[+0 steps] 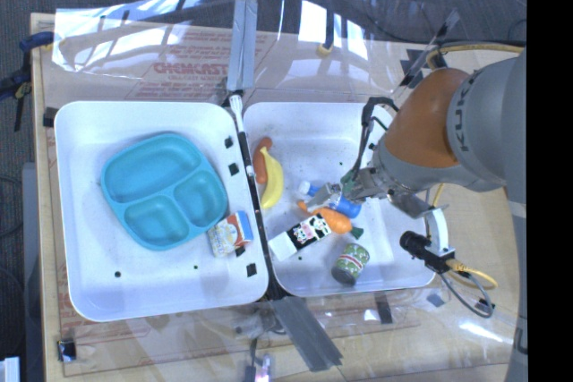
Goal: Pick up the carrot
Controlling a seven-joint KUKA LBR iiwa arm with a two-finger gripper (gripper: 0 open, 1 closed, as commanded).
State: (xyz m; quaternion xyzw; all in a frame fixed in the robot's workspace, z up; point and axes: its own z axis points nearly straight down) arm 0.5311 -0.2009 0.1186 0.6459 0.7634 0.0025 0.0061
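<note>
Carrot [333, 220]: small, orange, lying slantwise on right bin [394, 280] floor, mid-bin.

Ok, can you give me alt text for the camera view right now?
The gripper is down in the right bin, just above the carrot, among a banana, a small carton and a can. The left bin holds a blue divided plate.

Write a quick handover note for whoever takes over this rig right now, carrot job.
Gripper: low in the right bin, right at the carrot; finger state unclear.
Carrot: lying in the right bin beside the black-and-white carton, green can nearby.
Done: arm has reached the carrot area.
Left: confirm the grasp and lift the carrot.
</note>
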